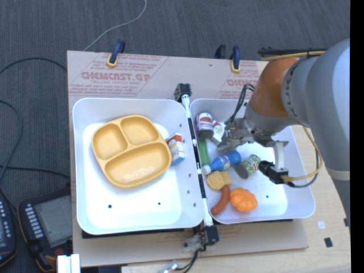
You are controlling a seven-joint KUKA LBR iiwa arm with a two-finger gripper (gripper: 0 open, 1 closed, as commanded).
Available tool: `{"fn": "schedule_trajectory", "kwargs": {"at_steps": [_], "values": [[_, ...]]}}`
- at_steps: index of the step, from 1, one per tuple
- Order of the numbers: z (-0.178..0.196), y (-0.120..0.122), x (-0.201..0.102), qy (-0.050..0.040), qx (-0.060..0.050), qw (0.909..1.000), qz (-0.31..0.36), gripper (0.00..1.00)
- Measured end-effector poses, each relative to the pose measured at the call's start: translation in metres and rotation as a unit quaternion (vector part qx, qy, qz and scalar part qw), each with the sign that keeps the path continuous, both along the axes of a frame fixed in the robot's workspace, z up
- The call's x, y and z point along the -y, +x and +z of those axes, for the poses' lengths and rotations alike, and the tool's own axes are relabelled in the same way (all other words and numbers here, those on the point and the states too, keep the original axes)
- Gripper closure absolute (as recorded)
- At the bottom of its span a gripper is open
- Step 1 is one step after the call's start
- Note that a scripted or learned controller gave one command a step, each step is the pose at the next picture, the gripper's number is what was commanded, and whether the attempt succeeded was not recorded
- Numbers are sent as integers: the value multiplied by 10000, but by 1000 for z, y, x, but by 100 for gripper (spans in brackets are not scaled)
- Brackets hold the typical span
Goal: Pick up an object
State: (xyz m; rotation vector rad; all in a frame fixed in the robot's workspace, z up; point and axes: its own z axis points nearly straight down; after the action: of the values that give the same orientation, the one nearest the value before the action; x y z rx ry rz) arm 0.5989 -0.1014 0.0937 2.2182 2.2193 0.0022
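- The arm (307, 95) comes in over the right bin (296, 206), with its gripper (230, 141) down in the upper middle of that bin.
- The fingers themselves are buried under the wrist hardware from this angle, so honestly I can't tell how far apart they are or whether anything is between them.
- Just below the gripper lies a blue bottle (224, 162) with a white cap, pointing toward the divider between the bins.
- Beside the blue bottle, away from the divider, sits a small dark can (250, 166).
- Under the bottle: a yellow waffle-looking piece (218, 180), then a red sausage (222, 201) and an orange pumpkin-ish thing (243, 199) side by side.
- Above the bottle, near the divider, a red-and-white can (205, 121), and a green stick (202, 151) runs along the divider.
- The left bin (114, 215) holds a yellow divided plate (131, 149), with a small carton (176, 147) touching its divider-side edge.
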Motion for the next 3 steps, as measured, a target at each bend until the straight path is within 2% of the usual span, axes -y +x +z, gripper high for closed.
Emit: {"fn": "schedule_trajectory", "kwargs": {"at_steps": [1,2,3], "values": [[0,0,0,1,0,10000,0,0],[-7,-53,10,-4,38,10000,-3,0],[0,-52,10,2,23,10000,1,100]]}}
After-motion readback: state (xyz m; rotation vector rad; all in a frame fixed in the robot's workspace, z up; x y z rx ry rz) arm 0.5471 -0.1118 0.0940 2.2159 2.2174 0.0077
